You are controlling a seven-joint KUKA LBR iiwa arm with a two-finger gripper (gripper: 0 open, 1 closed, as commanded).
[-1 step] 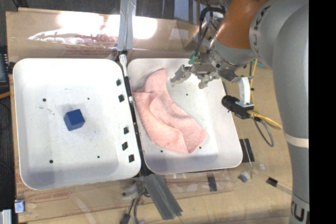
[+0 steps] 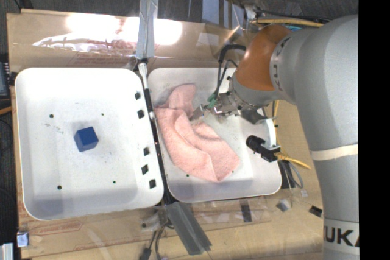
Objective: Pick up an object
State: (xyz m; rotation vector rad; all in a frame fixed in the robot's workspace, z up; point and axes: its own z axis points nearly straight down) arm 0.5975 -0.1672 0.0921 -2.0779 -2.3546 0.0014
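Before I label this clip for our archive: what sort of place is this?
Likely a robot grasping test bench: two white bins side by side, a KUKA arm reaching in, test items like a blue cube and pink cloth.

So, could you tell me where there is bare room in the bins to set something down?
The left bin is mostly bare all around the blue cube. The right bin is crowded: the pink cloth covers its left and middle, and the gripper is at the cloth's upper edge. A bare strip runs along its front rim.
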